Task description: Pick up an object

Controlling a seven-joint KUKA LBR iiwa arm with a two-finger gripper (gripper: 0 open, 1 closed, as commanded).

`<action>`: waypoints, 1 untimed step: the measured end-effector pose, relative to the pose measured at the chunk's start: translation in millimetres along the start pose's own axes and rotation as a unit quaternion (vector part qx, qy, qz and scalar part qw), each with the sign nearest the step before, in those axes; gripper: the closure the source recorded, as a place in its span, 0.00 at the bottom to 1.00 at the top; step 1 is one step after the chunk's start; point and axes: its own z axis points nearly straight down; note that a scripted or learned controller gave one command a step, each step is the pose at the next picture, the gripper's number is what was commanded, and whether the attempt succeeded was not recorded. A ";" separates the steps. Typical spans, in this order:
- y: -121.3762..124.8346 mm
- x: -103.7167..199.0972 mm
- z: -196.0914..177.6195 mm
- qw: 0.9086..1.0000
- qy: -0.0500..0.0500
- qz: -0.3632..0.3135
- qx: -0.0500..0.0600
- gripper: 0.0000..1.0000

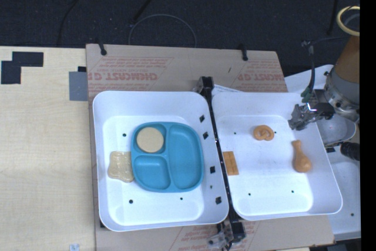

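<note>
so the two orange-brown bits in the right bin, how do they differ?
The curled piece is round and compact, coiled on itself; the long piece is stretched out, narrow at the top and bulbous at the bottom. The curled piece lies near the bin's middle; the long piece lies close to the right wall, nearer the hand. Both are orange-brown and lie loose on the right bin floor.

Divided plate (170,164) in left bin (111,208)

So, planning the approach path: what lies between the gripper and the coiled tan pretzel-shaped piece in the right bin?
Nothing: in the camera view, only bare white bin floor separates the gripper from the coiled tan pretzel-shaped piece.
</note>
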 end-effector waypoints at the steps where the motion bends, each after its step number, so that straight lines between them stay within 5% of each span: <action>1: 7.0 45.6 9.3 1.000 0.001 -0.001 0.001 1.00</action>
